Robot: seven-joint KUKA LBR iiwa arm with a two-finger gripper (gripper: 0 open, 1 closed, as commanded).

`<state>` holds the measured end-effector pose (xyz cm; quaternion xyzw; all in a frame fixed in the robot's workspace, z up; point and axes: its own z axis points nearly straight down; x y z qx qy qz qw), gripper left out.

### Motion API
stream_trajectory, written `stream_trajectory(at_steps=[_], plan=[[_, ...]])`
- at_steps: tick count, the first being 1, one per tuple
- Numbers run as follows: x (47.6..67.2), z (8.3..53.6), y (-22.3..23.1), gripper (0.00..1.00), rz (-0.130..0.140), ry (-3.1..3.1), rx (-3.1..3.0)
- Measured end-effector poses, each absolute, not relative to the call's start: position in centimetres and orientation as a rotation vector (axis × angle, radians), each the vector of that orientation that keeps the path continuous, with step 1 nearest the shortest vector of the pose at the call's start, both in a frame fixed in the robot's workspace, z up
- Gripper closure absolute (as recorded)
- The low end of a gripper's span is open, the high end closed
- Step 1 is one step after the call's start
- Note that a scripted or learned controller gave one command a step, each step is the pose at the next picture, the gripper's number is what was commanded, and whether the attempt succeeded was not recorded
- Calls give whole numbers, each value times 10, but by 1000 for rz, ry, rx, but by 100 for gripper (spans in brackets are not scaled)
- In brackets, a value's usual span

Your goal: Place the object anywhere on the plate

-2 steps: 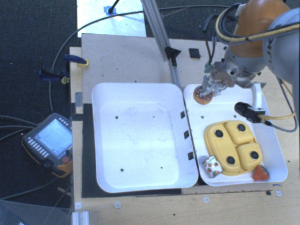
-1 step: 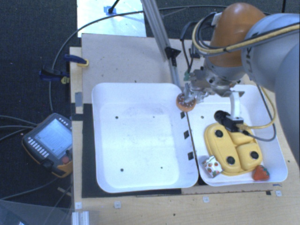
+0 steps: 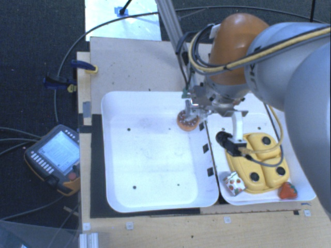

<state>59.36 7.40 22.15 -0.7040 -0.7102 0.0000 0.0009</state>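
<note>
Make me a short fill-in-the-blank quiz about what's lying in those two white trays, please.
1. The small round brown doughnut-like object lies in the ____ white bin.
2. The yellow moulded plastic tray lies in the ____ white bin.
3. The small red strawberry-like object sits at that bin's ____ corner.

Missing words: left; right; bottom-right

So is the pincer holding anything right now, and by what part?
Cannot be told. The pincer sits right over the donut at the left bin's far right edge, hiding any grip on it.
</note>
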Motion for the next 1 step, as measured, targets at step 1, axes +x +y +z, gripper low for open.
stream_trajectory(at_steps=[1], plan=[[581,232,122,100,-3,-2231,-2211]])
